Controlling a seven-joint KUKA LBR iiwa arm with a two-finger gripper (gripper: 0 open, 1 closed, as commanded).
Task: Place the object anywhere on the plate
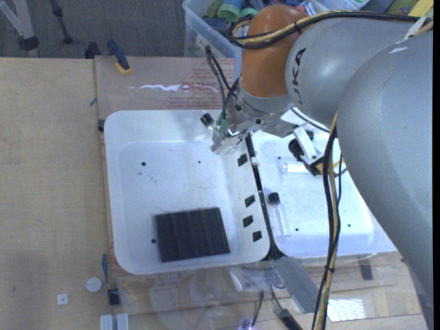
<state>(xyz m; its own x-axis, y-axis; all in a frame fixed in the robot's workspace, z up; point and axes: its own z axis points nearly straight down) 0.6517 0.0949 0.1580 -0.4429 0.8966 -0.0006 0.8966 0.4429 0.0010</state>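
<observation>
Lying well below claw [223, 137]: plate [191, 234]

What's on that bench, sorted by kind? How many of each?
White bins: 2 (left, right)
Black ridged plate: 1, in the left bin
Robot arm: 1, its gripper above the left bin's far right corner
Total: 4
</observation>
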